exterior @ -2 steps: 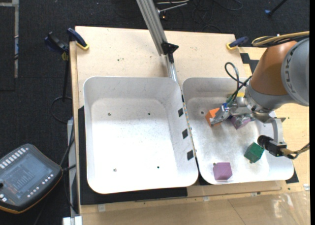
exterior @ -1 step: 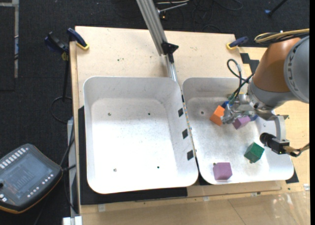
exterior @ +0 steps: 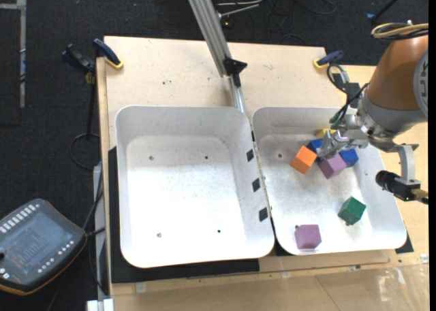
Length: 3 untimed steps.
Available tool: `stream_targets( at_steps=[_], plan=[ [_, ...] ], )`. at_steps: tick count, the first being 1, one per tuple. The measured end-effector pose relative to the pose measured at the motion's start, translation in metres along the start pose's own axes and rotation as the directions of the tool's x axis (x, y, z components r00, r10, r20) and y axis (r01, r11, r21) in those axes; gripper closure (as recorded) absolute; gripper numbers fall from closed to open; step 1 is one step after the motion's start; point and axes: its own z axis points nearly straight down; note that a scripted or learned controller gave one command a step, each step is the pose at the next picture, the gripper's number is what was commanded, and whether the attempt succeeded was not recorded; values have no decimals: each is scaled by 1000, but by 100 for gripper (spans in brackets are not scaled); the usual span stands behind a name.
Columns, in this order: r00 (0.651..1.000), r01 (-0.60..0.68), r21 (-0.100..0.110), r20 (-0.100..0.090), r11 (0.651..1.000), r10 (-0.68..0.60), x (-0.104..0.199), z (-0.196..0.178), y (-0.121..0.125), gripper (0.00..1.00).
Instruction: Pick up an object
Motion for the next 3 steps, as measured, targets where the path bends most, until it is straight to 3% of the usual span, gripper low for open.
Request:
stream_targets(
  at_steps=[1,3],
  plan=[
    [1000,0,0,1,1000,0,0,-44,2,100],
    [1000,5,8,-3,1000,-5,92,-33,5,100]
  ],
)
